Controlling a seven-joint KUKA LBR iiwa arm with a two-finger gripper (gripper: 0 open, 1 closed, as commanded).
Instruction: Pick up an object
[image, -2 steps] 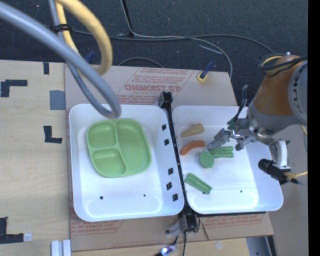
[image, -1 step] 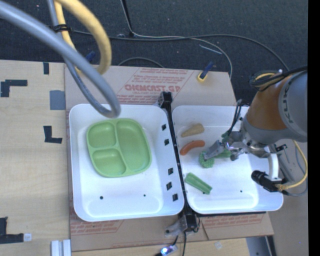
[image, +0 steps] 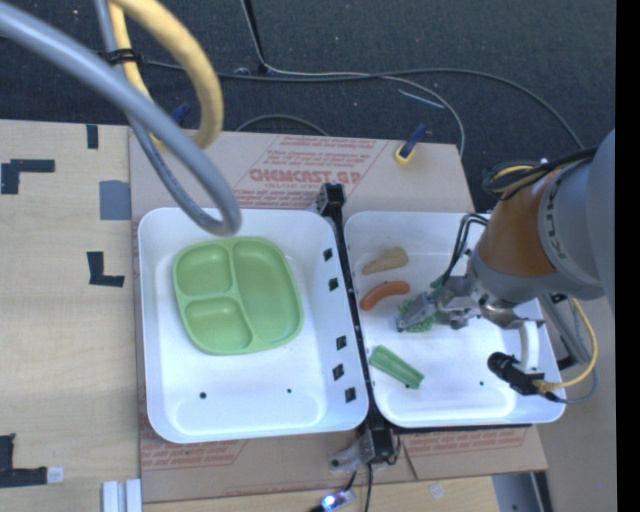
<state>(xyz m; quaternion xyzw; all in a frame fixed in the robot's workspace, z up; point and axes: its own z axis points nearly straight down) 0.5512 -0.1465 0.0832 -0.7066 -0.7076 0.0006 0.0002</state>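
The right bin (image: 470, 400) holds a tan bread-like piece (image: 385, 262), an orange sausage-shaped piece (image: 384, 294), a light green flat piece (image: 396, 366) and a dark green leafy piece (image: 415, 318). My gripper (image: 432, 310) is low in the right bin, right at the dark green piece, which lies at its fingertips. Whether that piece is pinched between them is hidden at this angle. The grey arm with its orange band (image: 515, 240) comes in from the right.
The left bin (image: 160, 400) holds a green divided plate (image: 238, 295). A thick grey hose (image: 150, 130) and a yellow hose (image: 195, 70) cross over the upper left. A black divider (image: 345, 320) runs between the bins. Cables hang near the arm's wrist.
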